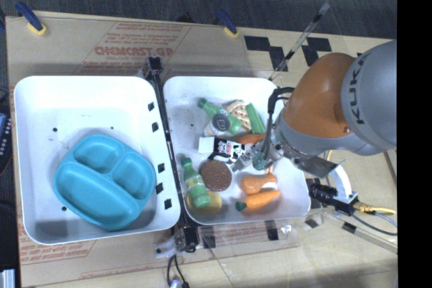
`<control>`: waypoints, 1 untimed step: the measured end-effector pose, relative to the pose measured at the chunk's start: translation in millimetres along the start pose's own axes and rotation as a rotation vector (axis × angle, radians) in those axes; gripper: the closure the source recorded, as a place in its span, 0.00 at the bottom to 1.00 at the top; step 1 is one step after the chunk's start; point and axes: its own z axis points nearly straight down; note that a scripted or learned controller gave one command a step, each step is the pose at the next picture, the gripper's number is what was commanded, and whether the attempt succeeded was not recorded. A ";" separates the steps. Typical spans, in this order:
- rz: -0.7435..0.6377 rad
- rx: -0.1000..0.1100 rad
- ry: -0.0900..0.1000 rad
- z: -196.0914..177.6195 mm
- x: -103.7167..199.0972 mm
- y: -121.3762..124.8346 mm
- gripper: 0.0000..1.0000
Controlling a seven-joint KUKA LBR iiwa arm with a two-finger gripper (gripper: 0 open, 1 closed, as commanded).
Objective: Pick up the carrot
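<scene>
arm (344, 101): grey kuka iiwa with a glossy orange band, reaching in from 3 o'clock and hanging over the right bin; white letters "ku" are showing on the grey housing.
gripper (260, 158): sitting low in the middle of the right bin, just above the carrot; too small and cluttered here, cannot tell its state, and nothing is visibly in its grasp.
carrot (260, 199): orange, tapered, smooth plastic look with a small green tip pointing to 9 o'clock; lying flat near the bin's 6 o'clock wall, at 6 o'clock from the gripper.
right bin (177, 104): shallow white plastic with rounded corners, holding a jumble of toy food.
other items: a brown flat disc (216, 175) at 9 o'clock from the gripper; a green bottle (219, 111) with a grey round cap at 11 o'clock; an orange drumstick-like piece (256, 182) touching the carrot's top side; a green-and-yellow piece (199, 192) at the bin's 7 o'clock corner; a black-and-white printed card (228, 147), print unreadable.
left bin (34, 98): same white shell, carrying a turquoise divided tray (101, 179) with three compartments, smooth and matte.
bench sheet (135, 47): brown cardboard, red print reading "chemcast gp"; blue clamps (30, 17) are gripping its 12 o'clock edge.
</scene>
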 end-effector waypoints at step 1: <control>-0.205 0.008 0.005 27.7 -54.7 -30.6 1.00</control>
